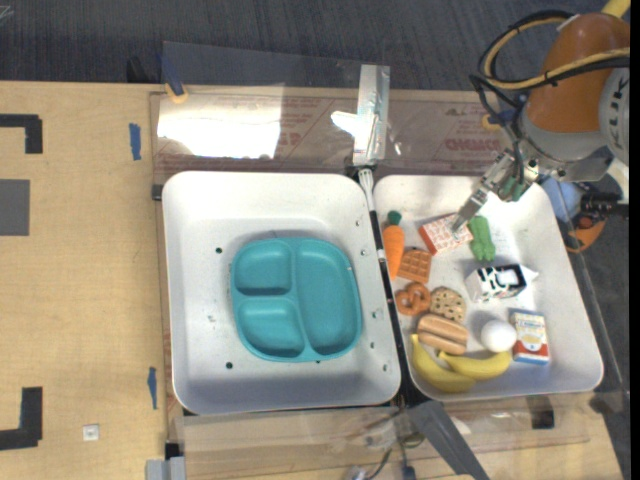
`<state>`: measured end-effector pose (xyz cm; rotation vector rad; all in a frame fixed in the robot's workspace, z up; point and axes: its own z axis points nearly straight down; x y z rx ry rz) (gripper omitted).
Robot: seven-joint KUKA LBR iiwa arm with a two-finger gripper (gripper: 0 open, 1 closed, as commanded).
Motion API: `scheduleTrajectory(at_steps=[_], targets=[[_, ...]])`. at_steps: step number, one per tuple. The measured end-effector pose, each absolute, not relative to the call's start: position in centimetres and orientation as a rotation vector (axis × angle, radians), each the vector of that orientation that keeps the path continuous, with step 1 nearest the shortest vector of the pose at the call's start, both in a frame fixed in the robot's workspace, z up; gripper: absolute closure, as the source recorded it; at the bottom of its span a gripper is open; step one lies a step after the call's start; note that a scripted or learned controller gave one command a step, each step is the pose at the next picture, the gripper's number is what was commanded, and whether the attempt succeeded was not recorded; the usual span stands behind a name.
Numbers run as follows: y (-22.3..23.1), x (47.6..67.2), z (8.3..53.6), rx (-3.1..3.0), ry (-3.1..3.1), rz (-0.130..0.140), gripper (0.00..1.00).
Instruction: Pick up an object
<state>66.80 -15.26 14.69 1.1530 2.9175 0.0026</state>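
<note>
My gripper (pixel 468 211) hangs over the back of the right bin (pixel 575 313), reaching down and left from the orange-banded wrist. Its tip is just above the right edge of a small red and white box (pixel 438 235) and beside a green pickle-like piece (pixel 482 236). I see nothing held in it. Other toy food in this bin: a carrot (pixel 394 243), a waffle (pixel 415 265), a pretzel (pixel 411 296), a cookie (pixel 446 303), a hot dog (pixel 442 330), a banana (pixel 460 366), a white egg (pixel 496 335), a small carton (pixel 530 336) and a black and white piece (pixel 498 280).
The left bin (pixel 190 268) holds a teal divided plate (pixel 297 298). A ridge between the bins runs near the carrot. A clear plastic panel (pixel 260 118) stands behind the bins. Cables loop above the wrist at the upper right.
</note>
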Motion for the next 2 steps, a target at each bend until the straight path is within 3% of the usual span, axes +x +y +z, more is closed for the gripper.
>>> scheduleTrajectory(at_steps=[1,2], targets=[[-13.3,65.5,11.1,1.694,2.648,0.001,0.0],[-10.3,66.8,8.6,1.973,2.442,0.002,0.0]])
